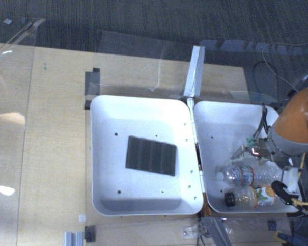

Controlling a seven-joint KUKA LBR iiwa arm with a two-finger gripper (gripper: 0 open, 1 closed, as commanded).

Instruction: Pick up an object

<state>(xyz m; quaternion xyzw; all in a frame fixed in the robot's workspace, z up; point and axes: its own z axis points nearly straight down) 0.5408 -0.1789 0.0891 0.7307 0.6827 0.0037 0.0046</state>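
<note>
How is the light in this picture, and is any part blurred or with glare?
In the camera view the light is soft and even; the left bin has a grey shadow along its near wall; pale glare patches lie on the bench at left; the clear bottles in the right bin look blurred and hard to separate.

- a light wooden bench top (pixel 45 156) carries both bins.
- a shallow white plastic bin (pixel 104 143) on the left holds a dark ribbed rectangular mat (pixel 151 156), lying flat near its middle.
- a second shallow white bin (pixel 215 127) sits just beside it on the right, the rims touching.
- a grey metal upright bar (pixel 195 71) rises behind the seam between the bins.
- dark grey carpet (pixel 123 11) lies beyond the bench.
- small black corner brackets (pixel 92 81) sit by the left bin.
</note>
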